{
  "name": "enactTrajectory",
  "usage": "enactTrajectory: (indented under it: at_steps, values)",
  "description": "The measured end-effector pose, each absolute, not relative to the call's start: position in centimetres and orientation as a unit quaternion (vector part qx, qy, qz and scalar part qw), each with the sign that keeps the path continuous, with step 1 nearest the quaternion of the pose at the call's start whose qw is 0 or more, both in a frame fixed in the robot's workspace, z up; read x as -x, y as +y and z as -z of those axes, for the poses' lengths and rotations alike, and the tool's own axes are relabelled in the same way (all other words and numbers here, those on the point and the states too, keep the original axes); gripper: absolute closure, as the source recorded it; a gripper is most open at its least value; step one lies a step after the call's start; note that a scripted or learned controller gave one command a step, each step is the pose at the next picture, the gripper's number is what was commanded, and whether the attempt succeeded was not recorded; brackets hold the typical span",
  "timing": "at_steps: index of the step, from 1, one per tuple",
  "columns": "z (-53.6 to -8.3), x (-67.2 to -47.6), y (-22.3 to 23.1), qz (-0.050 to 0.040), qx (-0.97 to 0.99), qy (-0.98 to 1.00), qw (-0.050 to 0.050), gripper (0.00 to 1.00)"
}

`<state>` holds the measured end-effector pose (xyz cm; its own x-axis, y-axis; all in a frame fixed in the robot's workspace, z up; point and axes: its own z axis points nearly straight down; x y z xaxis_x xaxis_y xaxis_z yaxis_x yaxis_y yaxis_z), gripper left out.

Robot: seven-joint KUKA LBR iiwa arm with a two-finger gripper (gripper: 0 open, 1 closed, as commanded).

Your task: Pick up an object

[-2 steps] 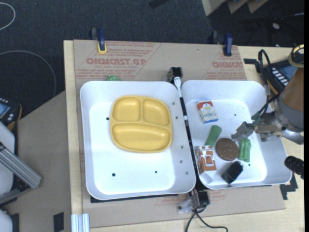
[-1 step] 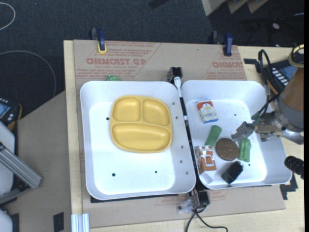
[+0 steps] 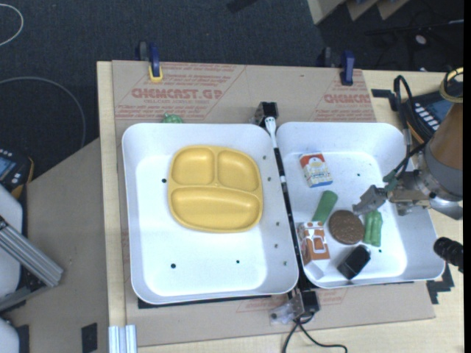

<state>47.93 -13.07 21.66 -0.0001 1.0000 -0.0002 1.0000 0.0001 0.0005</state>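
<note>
We see the claw (image 3: 370, 199) just above a green tube (image 3: 374, 228) lying near-vertical, beside a brown disc (image 3: 346, 226). A black block (image 3: 354, 261) lies below them. We cannot tell the claw's opening.

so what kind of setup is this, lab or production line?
Most likely a robotics lab bench for grasping trials: two white bins clamped to a paper-covered board, toy-like props such as a yellow divided plate and a small carton, loose cables and dark carpet.
</note>
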Motion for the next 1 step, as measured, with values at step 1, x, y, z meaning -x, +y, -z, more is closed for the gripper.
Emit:
enactTrajectory:
  at_steps: [1]
  values:
    - [-21.66,-47.93,-13.07,-0.0001,-0.707,0.707,0.0,0.0]
